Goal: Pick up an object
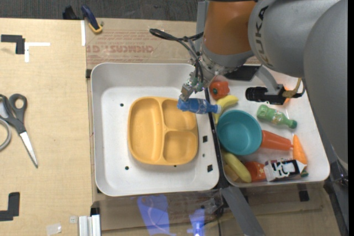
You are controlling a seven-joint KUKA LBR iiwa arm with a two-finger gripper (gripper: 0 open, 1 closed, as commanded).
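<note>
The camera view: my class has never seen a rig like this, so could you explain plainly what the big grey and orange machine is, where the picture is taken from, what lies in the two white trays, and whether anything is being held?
The machine is a robot arm, grey with an orange band, reaching in from the right. One fixed camera looks down at a slant on a bench.

Two shallow white bins sit side by side. The left bin holds a yellow divided plate. The right bin holds a teal bowl, a tomato, two bananas, a green bottle, carrots and a small carton.

The gripper hangs over the left bin's right side. A blue object sits just below it, apparently between its fingers, though I cannot be sure. Scissors lie on the bench at far left.
</note>
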